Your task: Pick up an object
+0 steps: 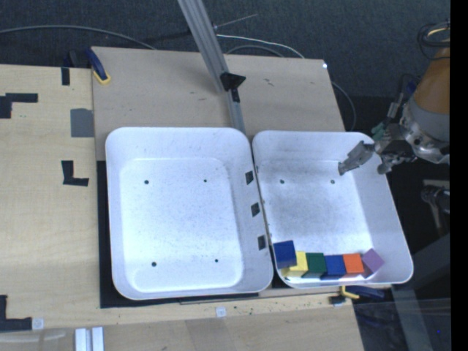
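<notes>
Along the near wall of the right bin lies a row of small blocks: a blue one stacked over a yellow one, then a green block, another blue block, an orange block and a purple block at the corner. My gripper hangs over the right bin's far right rim, well away from the blocks. Its two fingers are spread apart with nothing between them.
The left bin stands beside the right one. A slanted metal pole crosses the bench behind the bins. Cables run along the far bench edge. A yellow and blue clamp sits at the far left.
</notes>
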`<state>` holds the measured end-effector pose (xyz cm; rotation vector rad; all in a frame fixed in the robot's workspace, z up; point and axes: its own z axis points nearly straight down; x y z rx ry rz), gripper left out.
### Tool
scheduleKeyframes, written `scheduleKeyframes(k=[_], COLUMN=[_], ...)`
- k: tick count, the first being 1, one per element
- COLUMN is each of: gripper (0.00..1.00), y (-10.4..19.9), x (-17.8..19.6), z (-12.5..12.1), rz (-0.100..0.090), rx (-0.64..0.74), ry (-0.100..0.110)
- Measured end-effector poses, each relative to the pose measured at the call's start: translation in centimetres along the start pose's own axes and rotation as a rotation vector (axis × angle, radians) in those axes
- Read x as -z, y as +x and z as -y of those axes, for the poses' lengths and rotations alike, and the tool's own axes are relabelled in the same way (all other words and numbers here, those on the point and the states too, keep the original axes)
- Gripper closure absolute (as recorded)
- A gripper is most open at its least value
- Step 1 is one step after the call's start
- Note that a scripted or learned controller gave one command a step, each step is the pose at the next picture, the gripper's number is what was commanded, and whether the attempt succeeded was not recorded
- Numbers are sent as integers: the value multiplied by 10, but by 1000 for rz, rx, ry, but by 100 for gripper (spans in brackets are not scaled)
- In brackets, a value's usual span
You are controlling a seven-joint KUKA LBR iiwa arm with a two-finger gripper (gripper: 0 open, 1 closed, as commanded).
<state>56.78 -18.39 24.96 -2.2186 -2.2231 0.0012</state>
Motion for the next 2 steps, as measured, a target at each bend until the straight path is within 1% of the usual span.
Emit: scheduleKeyframes(k=[1, 2], gripper=[0, 100], y=[55, 53], x=[56, 62], z=[19, 20], rz=[-1, -1], rx=[5, 2], ry=[-5, 0])
